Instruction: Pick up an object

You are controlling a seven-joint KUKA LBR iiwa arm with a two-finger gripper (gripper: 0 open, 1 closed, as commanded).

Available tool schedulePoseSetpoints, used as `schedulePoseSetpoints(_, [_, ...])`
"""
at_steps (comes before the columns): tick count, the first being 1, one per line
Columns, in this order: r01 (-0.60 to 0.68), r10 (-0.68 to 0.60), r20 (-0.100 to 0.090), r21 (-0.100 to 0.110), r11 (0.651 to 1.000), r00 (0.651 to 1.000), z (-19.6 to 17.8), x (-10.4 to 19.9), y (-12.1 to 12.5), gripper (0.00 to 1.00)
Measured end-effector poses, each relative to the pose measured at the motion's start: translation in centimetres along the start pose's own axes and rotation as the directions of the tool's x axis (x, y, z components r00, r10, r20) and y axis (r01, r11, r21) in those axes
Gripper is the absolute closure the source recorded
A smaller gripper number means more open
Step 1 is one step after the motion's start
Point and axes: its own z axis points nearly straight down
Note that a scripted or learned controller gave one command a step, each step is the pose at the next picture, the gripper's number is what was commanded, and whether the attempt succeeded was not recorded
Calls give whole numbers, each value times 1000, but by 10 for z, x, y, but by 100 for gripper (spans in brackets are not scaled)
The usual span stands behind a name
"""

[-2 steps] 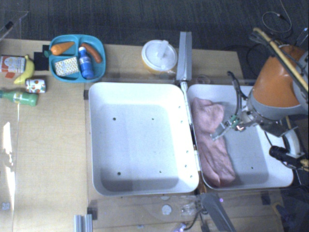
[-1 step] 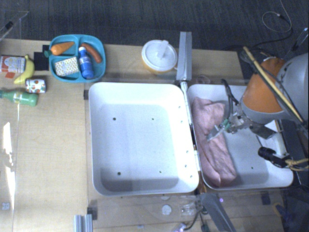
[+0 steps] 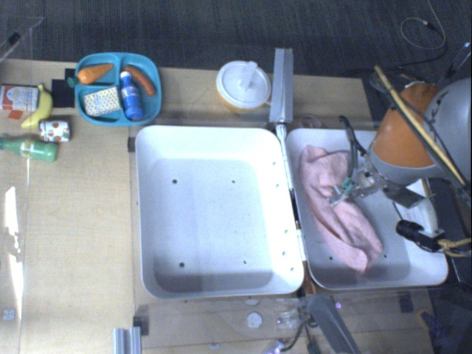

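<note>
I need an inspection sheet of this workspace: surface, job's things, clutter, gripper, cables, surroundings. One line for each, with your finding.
Surface: wooden bench bearing a left bin and a right bin, both white.
Job's things: pink cloth lying crumpled in the right bin.
Clutter: blue divided tray with toy food, white lidded cup, banana, small can, green bottle, all on the bench outside the bins.
Gripper: gripper low over the cloth; grasp cannot be judged.
Cables: thin cable looped on the floor, top right.
Surroundings: dark carpet behind the bench.
</note>
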Motion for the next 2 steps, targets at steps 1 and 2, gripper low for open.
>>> schedulePoseSetpoints(1, [0,0,0,0,1000,1000,0,0,0,0])
schedulePoseSetpoints(2, [269,-269,-11,12,963,963,-111,25,27,0])
